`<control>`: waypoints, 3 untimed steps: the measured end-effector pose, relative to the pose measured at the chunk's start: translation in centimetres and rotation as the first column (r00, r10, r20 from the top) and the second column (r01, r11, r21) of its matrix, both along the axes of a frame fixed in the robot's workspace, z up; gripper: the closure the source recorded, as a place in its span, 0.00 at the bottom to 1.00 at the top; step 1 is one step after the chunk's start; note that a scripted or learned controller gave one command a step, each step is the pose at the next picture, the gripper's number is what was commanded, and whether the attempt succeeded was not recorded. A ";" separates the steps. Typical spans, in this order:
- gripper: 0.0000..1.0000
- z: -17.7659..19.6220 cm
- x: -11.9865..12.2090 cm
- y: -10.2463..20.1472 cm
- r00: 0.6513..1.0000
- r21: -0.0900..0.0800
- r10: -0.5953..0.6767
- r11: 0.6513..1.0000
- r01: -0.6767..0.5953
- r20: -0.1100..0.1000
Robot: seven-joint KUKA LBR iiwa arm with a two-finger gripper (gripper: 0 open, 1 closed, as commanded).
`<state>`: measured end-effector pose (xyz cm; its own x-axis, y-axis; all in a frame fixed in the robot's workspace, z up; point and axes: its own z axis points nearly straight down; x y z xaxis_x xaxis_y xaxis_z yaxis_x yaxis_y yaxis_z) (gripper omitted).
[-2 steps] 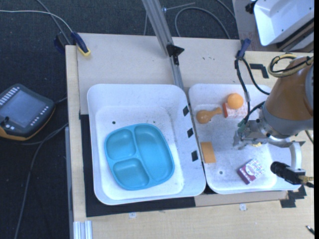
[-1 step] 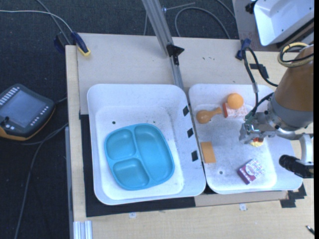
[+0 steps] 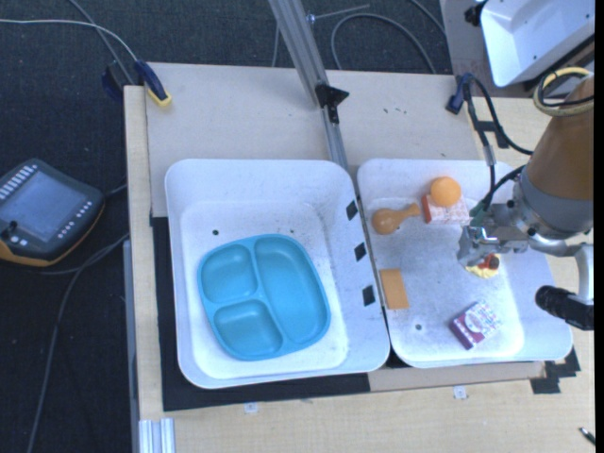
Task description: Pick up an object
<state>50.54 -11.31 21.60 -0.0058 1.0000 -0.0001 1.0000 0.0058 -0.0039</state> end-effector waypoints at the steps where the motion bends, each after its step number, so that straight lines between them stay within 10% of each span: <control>1: 1.00 0.0 1.4 5.7 1.000 0.002 0.006 1.000 -0.006 -0.002; 3: 1.00 -0.2 2.5 15.6 1.000 0.000 0.005 1.000 -0.005 -0.003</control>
